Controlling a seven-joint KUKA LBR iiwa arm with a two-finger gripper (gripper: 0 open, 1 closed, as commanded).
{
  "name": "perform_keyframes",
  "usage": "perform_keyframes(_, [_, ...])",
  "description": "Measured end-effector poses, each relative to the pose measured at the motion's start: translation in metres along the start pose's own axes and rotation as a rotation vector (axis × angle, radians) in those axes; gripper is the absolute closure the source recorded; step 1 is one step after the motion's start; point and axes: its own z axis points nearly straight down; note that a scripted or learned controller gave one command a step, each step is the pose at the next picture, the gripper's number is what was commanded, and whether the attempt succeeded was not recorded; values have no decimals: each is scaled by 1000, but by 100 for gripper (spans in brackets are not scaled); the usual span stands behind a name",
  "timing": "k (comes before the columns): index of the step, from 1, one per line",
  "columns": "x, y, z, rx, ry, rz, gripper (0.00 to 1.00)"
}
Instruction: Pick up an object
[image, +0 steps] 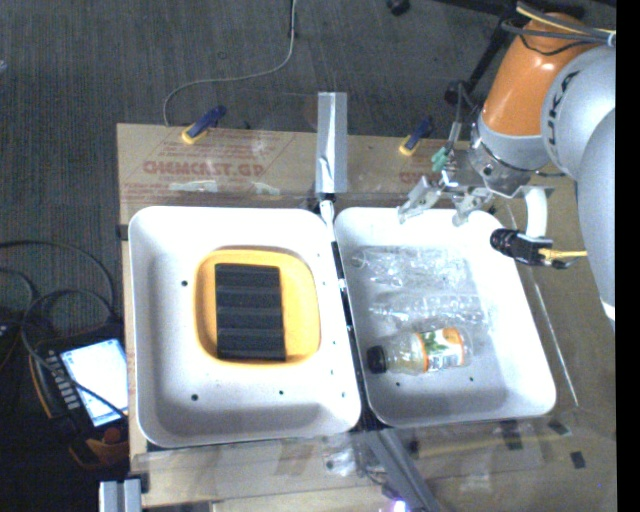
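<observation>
Hovering above the far rim of the right bin (540, 330), the claw (438, 203) is seen with its two fingers spread apart and nothing between them, so it is taken to be released and empty. Below and nearer the camera, a small bottle (420, 352) with a dark cap and an orange-and-green label lies on its side in the near part of that bin, its cap pointing toward the divider between the bins. It is judged to be light, rigid and smooth-walled, so slipping under a pinch is to be expected; a hold across the labelled middle of the body, with the fingers set square to its long axis, is thought safest, since the round side may roll if struck off-centre. Clear crinkled plastic wrapping (420, 280) is spread over the middle of the same bin, just beside the bottle and possibly touching it; it is judged soft, flimsy and hard to pinch firmly. Open room is left above the bottle, while the bin's near wall stands close to it. In the left bin (150, 330) a yellow tray holding a dark ribbed block (250, 310) lies in the middle, well apart from the claw. Both bins rest on the worktop (220, 165), whose bare far strip carries two small blue-and-yellow clamps (203, 123).
</observation>
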Motion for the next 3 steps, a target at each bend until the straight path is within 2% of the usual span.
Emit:
perform_keyframes(1, [-33, -73, 72, 1, -1, 6, 0])
perform_keyframes(2, [-47, -133, 126, -16, -4, -210, 0])
perform_keyframes(3, [-46, -131, 115, -20, -3, -210, 100])
